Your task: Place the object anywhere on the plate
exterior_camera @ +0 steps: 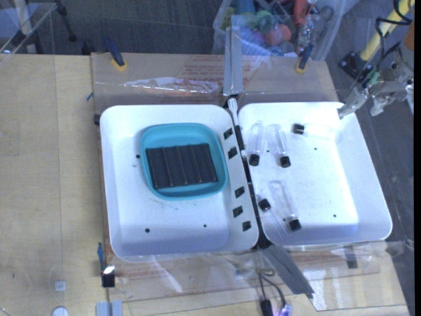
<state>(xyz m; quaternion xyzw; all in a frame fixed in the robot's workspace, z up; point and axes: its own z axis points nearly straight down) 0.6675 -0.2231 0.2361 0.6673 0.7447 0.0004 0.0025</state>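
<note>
A teal plate (148, 139) lies in the left white bin (118, 189). A black ridged slab (181, 165) rests flat on it, covering most of the plate's middle. In the right white bin (358, 176) lie clear vials with black caps: one (254, 145) by the divider, one (281, 147) beside it, and one (285, 209) nearer the front. A loose black cap (298, 129) sits toward the back. My gripper (360, 99) hangs over the right bin's far right corner, well away from the plate, and nothing shows in it.
A row of black clips (235, 173) lines the divider between the bins. A clear tub of coloured toys (283, 12) stands behind the bins. Cables and a yellow hose (375, 41) crowd the back right. Bare wooden bench (46, 163) lies to the left.
</note>
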